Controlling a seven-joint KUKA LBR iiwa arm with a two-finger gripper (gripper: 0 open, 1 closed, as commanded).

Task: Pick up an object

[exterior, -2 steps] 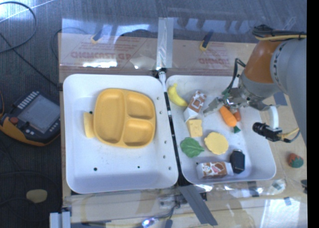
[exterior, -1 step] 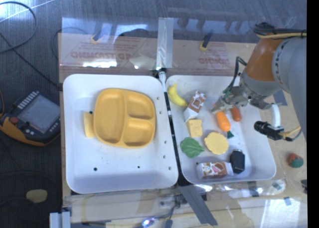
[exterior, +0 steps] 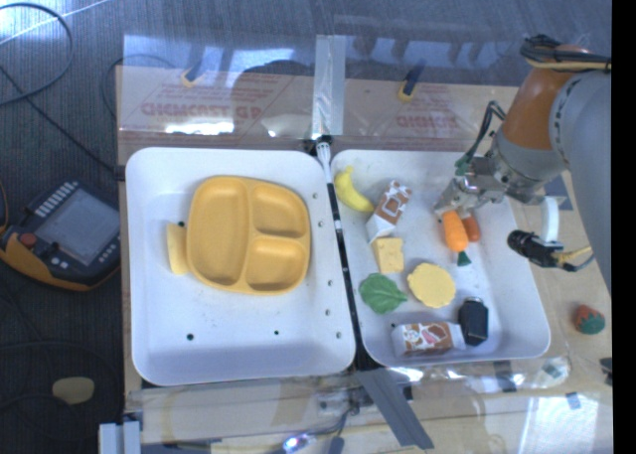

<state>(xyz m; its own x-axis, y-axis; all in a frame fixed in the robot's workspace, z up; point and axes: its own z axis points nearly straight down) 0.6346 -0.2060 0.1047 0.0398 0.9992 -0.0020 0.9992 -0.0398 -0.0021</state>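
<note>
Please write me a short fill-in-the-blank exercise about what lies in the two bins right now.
1. The yellow divided tray lies in the ____ bin.
2. The gripper is just above the orange ____ in the right bin.
3. The green leaf lies directly left of the round yellow ____.
4. The banana lies by the right bin's ____ wall.

Missing words: left; carrot; cookie; left
</note>
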